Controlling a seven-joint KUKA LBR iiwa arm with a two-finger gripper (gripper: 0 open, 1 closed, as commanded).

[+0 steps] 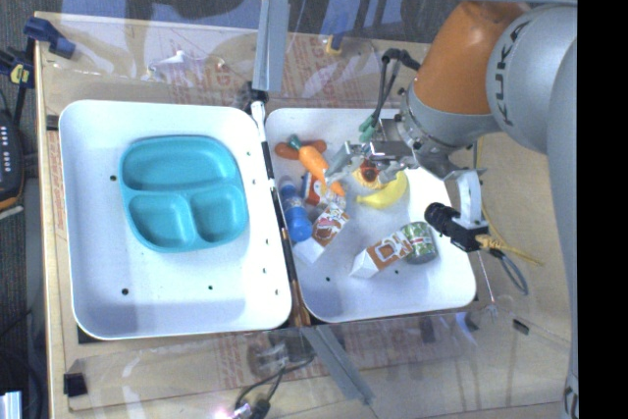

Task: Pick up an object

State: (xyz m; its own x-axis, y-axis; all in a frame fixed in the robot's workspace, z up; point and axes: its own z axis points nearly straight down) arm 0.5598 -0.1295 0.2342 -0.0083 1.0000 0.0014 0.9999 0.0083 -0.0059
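Yellow banana point(386, 192) lay in the right bin point(446, 285), just below the gripper point(368, 160). An orange carrot point(312, 158) lay at the bin's upper left, a blue bottle point(295, 215) along its left wall, a small carton point(385, 255) and a green-labelled can point(420, 242) lower down, and a printed packet point(331, 220) between bottle and banana. Whether the jaws stood wide or narrow could not be told, nor whether anything sat between them. The grey arm point(510, 64) reached in from the right, orange band above the wrist. The left bin point(88, 294) held a teal divided tray point(184, 189). Both bins rested on the bench point(530, 211).
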